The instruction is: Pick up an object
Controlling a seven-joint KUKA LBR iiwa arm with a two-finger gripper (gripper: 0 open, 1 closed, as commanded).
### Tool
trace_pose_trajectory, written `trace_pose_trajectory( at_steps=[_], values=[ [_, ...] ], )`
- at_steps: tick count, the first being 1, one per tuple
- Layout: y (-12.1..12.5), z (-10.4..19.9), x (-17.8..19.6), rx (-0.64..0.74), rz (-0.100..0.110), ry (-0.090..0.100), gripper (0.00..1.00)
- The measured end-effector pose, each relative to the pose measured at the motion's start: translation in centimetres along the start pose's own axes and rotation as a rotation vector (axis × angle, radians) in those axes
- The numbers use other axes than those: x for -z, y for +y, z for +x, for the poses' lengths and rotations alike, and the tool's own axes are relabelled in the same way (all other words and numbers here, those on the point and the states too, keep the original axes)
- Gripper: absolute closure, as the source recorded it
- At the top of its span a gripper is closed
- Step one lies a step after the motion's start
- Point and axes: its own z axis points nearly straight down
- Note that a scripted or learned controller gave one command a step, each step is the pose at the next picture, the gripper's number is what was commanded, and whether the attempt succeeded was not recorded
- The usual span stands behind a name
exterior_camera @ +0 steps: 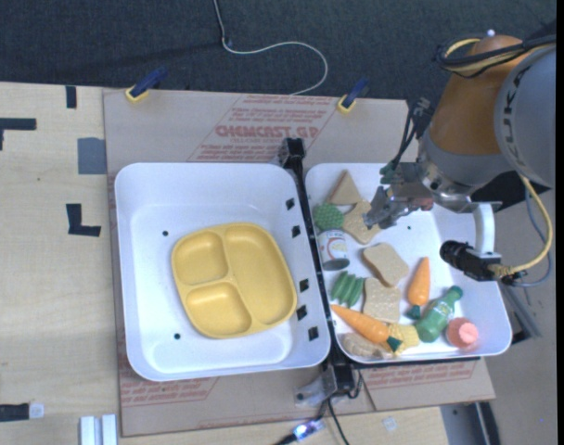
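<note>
The right bin (467,213) holds several toy foods: a bread slice (385,263), a tan wedge (345,191), a green leafy piece (328,216), a small can (335,246), a long carrot (364,323), a short carrot (418,281), a green bottle (438,311) and a pink piece (464,334). My gripper (382,211) hangs over the bin's upper middle, just above a tan piece (359,227) by the wedge. Nothing shows between its fingers.
The left bin (143,202) holds a yellow sectioned plate (232,278). The divider wall (303,239) between the bins runs close to the left of the gripper. The arm's grey body and orange band (472,100) fill the upper right. A white cable (263,49) lies behind the bins.
</note>
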Motion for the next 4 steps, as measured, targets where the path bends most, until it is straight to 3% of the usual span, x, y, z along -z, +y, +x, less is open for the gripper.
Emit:
trace_pose_trajectory(
  at_steps=[1,2,3,4],
  values=[
    [-0.3,5.9,-0.4,0.0,0.001,0.0,1.0],
    [0.4,7.7,0.8,-0.004,-0.001,-0.001,1.0],
    [0.5,7.7,0.9,-0.006,0.0,-0.001,1.0],
    [0.5,8.2,-1.0,-0.007,0.003,-0.003,1.0]
  ],
)
